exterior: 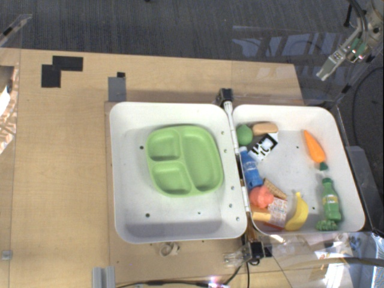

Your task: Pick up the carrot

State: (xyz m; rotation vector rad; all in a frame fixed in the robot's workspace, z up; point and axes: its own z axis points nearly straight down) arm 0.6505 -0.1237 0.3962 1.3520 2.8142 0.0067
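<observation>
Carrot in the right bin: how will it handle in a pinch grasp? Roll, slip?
The carrot looks like smooth moulded plastic, so probably stiff, light and somewhat slippery. Its tapered, rounded body may roll or squirt out if pinched off-centre. It lies apart from the other toys near the bin wall, leaving approach room.

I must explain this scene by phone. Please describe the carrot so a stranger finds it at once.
Look at the right white bin, the one full of toys. Along its right wall, near the far corner, lies the carrot. It is plain orange and tapered, while the green bottle below it is green.
</observation>
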